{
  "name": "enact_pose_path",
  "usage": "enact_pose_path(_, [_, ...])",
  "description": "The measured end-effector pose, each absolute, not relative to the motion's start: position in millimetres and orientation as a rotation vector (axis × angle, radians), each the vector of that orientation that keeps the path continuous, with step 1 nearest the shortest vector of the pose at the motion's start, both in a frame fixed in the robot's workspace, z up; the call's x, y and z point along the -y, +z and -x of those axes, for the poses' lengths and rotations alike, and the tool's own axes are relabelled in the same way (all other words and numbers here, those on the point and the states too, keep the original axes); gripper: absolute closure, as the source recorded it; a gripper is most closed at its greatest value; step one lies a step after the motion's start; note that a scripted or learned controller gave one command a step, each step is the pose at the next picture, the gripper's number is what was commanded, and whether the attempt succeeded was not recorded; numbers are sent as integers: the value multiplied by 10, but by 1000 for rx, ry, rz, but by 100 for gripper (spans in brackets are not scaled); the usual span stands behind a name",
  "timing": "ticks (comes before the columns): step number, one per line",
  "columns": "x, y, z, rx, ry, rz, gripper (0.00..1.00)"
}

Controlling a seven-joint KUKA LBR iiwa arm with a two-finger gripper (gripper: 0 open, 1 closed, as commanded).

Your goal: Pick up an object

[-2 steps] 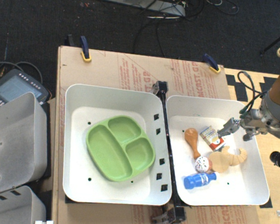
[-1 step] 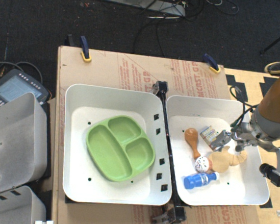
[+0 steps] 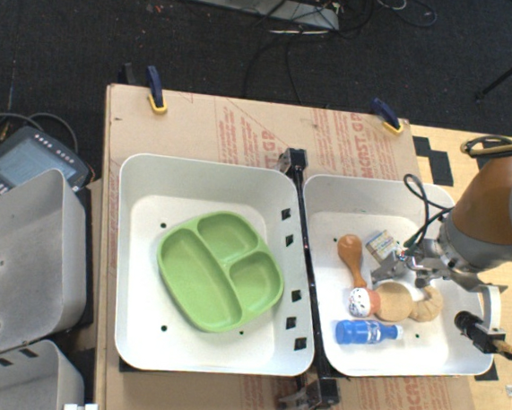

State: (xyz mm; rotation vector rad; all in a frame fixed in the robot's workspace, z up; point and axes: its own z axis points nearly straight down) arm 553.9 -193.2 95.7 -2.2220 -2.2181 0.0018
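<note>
The right bin (image 3: 365, 199) holds a wooden spoon (image 3: 354, 258), a small pale box (image 3: 379, 245), a white die with dark spots (image 3: 360, 301), a tan round piece (image 3: 394, 303), a second tan lump (image 3: 428, 305) and a blue bottle (image 3: 365, 332) lying on its side. My gripper (image 3: 405, 268) reaches in from the right and hangs low over the bin's middle, just above the tan round piece and right of the spoon. The box sits close to its upper left. The gripper's metal parts hide what lies directly beneath them.
A green divided plate (image 3: 221, 269) lies in the left bin (image 3: 132, 323). A black divider bar (image 3: 301, 249) runs between the bins. The grey arm with its orange band (image 3: 494, 213) covers the right bin's right side. Grey equipment (image 3: 17, 249) stands left of the bench.
</note>
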Motion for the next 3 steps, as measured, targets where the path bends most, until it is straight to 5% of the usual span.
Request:
enact_pose_path(1, [1934, 1084, -5548, 2220, -1, 2224, 100])
enact_pose_path(3, [1961, 2053, -5528, 2229, -4, 2223, 100])
